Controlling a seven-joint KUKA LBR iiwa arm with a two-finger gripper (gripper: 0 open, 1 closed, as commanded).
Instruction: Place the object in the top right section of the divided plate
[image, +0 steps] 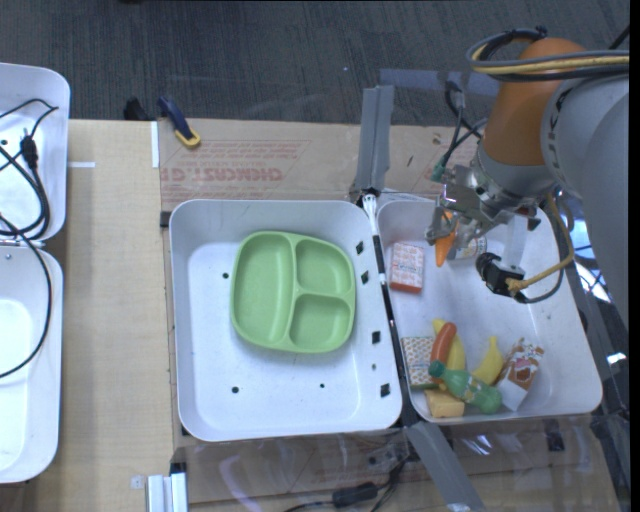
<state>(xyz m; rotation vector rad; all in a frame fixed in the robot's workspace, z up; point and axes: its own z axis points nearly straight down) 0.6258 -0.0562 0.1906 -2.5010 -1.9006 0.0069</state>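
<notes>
Claw (447, 240) pinches a small, tapered orange carrot (443, 250).

Grey arm (600, 130) w/ orange band (525, 95), yellow & black cables (545, 62) looped over top.

The plate (294, 291) is pale green, lying in a white bin (200, 330). The carrot (442, 250) at the gripper (452, 238) is orange. The packet (406, 267) is white with red print. The bottle (468, 388) is green, the banana (489, 361) yellow. The arm (560, 110) is grey with an orange band. The bench (110, 320) is light wood, the cardboard (255, 165) brown with red lettering
</notes>
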